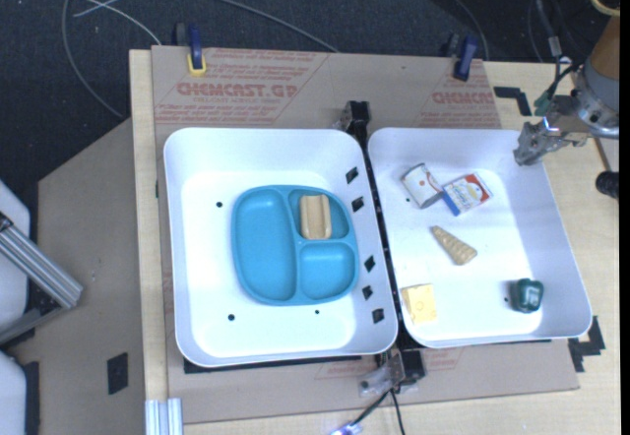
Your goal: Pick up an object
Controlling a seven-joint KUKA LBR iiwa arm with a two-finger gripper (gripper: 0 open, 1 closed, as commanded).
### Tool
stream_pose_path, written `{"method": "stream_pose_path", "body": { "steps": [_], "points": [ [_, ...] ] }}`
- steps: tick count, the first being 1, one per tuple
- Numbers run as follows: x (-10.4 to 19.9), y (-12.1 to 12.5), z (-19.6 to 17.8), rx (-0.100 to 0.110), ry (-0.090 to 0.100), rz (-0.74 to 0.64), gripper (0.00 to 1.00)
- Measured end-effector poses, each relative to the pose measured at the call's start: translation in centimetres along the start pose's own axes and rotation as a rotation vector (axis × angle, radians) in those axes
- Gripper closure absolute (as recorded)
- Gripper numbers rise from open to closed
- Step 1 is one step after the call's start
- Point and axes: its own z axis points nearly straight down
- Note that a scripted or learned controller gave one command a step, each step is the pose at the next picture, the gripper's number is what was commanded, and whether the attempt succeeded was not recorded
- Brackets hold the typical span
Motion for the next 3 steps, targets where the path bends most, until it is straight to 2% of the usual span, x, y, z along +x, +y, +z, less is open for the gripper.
{"method": "stream_pose_path", "body": {
  "steps": [1,3],
  "points": [
    [0.0,0.1,-1.0,0.003,0.001,0.0,1.0],
    [8.8,-2.6,-0.4,0.01,0.004,-0.002,1.0]
  ]
}}
